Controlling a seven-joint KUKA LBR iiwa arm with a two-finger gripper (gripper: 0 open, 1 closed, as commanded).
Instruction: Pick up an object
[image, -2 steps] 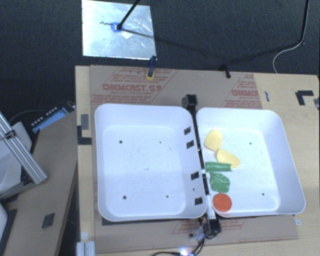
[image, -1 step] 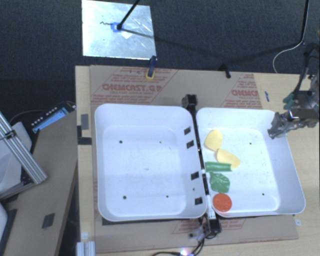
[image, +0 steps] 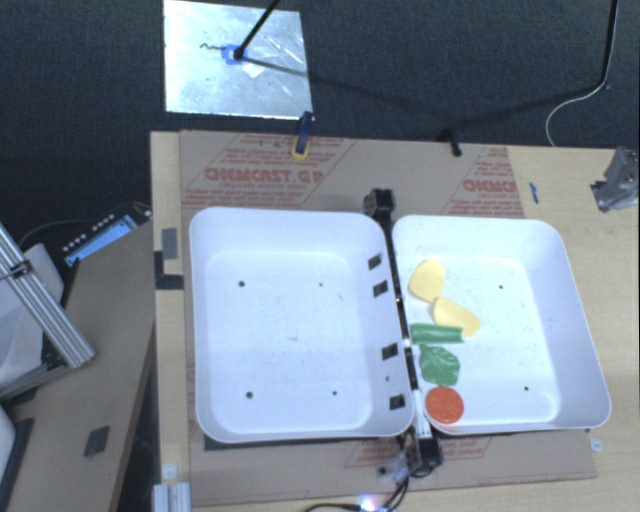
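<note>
Bench, right bin (image: 565, 300): yellow pieces (image: 428, 280), green pieces (image: 440, 364) and red disc (image: 445, 404) crowd its left wall. My gripper (image: 617, 185) sits far right; can't tell its grip state. Risk: I clip the wall or shove neighbours.

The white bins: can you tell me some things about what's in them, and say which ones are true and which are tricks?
1. All the coloured things lie in the right bin. True.
2. The orange round piece sits at the far end of the row, nearest the top of the view. False: it is the nearest one, at the bottom of the row.
3. There are two yellow pieces next to each other. True.
4. The green pieces lie in the middle of the left bin. False: they lie in the right bin, between the yellow pieces and the orange one.
5. The things are lined up along the right bin's left side, near the divide. True.
</note>
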